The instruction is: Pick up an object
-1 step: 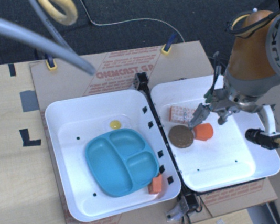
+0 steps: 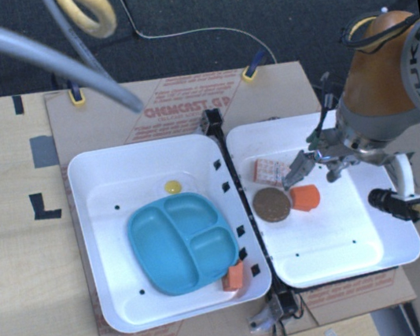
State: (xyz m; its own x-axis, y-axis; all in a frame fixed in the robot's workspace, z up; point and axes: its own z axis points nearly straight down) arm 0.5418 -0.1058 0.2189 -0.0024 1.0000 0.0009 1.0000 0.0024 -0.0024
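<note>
Camera view. The grey arm with its orange band [image 2: 379,67] enters from the right and leans over the right white bin [image 2: 344,256], its wrist turned toward the bin's centre. The gripper [image 2: 303,172] sits low over the bin floor; one dark finger [image 2: 296,170] slants down and to the left, but the other is masked by the wrist body, so whether the pincer is spread or pressed together cannot be told from here.

Just below the finger tip lies a small orange block [image 2: 305,198], apparently touching or nearly touching it. Immediately to the block's left rests a flat brown round disc [image 2: 271,204], the two side by side. Above the disc, near the divider, lies a small red-and-white printed packet [image 2: 269,170].

The left white bin [image 2: 95,222] holds a blue plastic tray with three compartments [image 2: 182,241], a small yellow round piece [image 2: 172,186] just above it, and an orange-and-grey block [image 2: 233,277] at the tray's lower right corner.
</note>
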